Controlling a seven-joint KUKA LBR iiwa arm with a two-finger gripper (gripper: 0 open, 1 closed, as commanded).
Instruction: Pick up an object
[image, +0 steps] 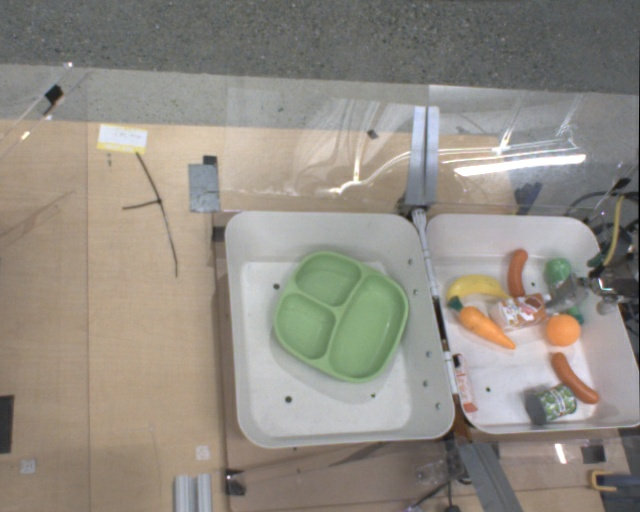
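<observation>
There are two white bins side by side on the wooden bench (100, 330). The left bin (250, 400) holds a green plate (342, 316) with three parts, and the plate sits near the middle of that bin. The right bin (490, 395) holds toy food. A yellow banana (476, 288) lies at about nine o'clock in this bin, and an orange carrot (486, 327) lies just under it, touching or nearly touching. A red sausage (516, 271) stands at about twelve o'clock. A small white packet with red on it (519, 314) lies in the middle, just beside the carrot. A round green thing (558, 269) sits at about one o'clock, and a round orange fruit (564, 330) sits at about three o'clock. Another red sausage (574, 377) lies at about five o'clock, and a green can (552, 403) lies on its side just beside it at six o'clock. The gripper (566, 293) reaches in from three o'clock, low between the green thing and the orange fruit, near the packet. It is too small and blurry to tell how it is set or if it holds anything.
</observation>
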